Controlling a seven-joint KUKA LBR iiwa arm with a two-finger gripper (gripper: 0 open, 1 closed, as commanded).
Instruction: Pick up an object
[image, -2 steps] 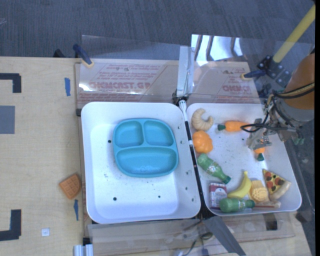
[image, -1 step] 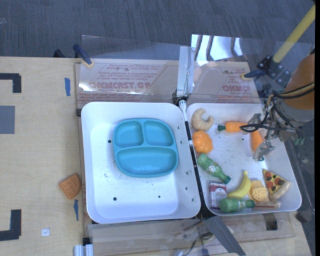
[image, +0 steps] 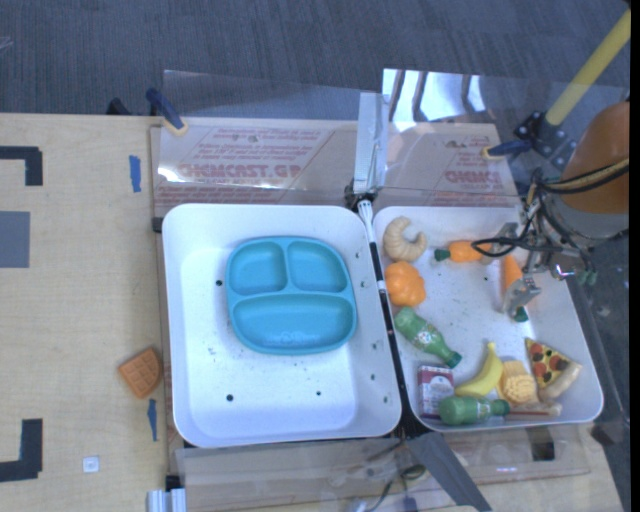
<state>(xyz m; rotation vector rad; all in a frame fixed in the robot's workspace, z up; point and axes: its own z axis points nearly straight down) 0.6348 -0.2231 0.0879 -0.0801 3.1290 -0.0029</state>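
Over the right bin (image: 585, 345), jaws (image: 517, 298) grip an upright orange carrot (image: 511, 270).

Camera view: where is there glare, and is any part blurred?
Camera view: strong glare on the clear panel behind the right bin; softer reflections on the panel behind the left bin; the blue plate is sharp; the pincer looks slightly blurred.

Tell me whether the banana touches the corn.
Touching. Camera view: the banana lies against the corn with no white bin floor between them.
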